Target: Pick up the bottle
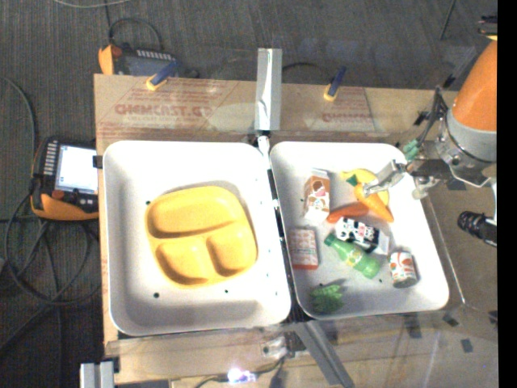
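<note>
Two white bins, green bottle [353,254] lying in right bin [428,293], hand [380,183] above it, grip state unclear

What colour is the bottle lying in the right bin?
Green: the bottle lies tilted in the right bin, seen in the camera view.

Even overhead light, perhaps slightly soft

A dark grey carpet floor [48,47] with thin cables surrounds the brown cardboard-topped counter [186,107].
</note>
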`<action>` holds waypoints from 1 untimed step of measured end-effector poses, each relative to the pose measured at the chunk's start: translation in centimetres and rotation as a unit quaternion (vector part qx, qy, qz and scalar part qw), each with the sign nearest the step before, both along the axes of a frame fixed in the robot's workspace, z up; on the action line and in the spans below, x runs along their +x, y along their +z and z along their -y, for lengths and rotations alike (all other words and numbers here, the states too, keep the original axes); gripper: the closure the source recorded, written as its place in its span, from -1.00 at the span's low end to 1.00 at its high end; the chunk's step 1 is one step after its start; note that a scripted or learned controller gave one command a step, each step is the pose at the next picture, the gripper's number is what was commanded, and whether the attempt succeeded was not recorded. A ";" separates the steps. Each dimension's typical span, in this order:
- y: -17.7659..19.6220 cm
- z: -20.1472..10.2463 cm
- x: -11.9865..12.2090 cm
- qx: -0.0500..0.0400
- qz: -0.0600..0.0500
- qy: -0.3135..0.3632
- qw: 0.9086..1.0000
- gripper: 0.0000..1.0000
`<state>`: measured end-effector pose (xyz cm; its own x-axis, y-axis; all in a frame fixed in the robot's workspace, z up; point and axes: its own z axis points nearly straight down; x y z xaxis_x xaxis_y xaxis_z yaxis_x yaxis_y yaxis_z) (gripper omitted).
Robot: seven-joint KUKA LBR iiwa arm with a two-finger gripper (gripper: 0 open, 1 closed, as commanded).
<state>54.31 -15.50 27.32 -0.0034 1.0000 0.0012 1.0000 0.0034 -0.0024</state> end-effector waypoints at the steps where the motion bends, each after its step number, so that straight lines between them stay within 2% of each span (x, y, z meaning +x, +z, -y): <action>1: -13.0 -0.3 -3.6 0.001 -0.001 -0.001 1.000 -1.00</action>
